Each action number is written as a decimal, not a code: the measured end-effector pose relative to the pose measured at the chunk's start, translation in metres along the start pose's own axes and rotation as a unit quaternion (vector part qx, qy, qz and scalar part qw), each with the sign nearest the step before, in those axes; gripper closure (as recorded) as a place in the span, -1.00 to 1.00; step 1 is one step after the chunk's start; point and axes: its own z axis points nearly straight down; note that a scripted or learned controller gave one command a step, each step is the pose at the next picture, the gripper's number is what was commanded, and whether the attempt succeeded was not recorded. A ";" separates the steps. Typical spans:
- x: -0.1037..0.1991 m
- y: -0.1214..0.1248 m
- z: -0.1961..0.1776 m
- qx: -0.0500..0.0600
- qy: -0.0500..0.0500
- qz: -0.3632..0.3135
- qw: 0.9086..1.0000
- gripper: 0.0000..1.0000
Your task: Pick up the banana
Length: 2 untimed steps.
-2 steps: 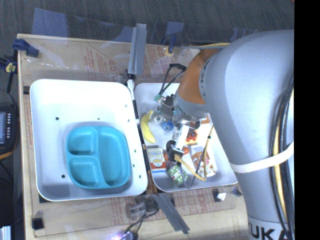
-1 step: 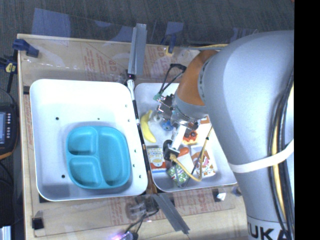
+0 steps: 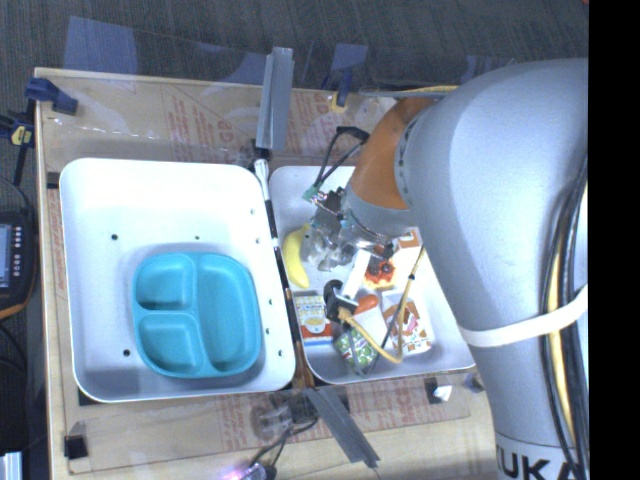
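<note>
Banana (image 3: 294,255) lies at the left edge of the right bin (image 3: 452,366), against the wall shared with the left bin (image 3: 90,268) and its blue tray (image 3: 197,313). The arm (image 3: 500,208) should descend squarely over the fruit, clear of neighbouring packets (image 3: 375,328). The gripper (image 3: 328,248) hovers just beside it; its grasp cannot be told.

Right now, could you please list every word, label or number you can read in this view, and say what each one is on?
"UKA": large pale letters low on the grey arm, cut off by the frame's lower edge.
Reddish print across the board under the bins: too faint to read.
Packets in the right bin, near the banana: printing too small and blurred to read.
Device with a small screen at the left edge: nothing legible.
</note>
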 end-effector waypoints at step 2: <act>0.008 0.018 0.011 -0.002 -0.001 0.134 0.991 -1.00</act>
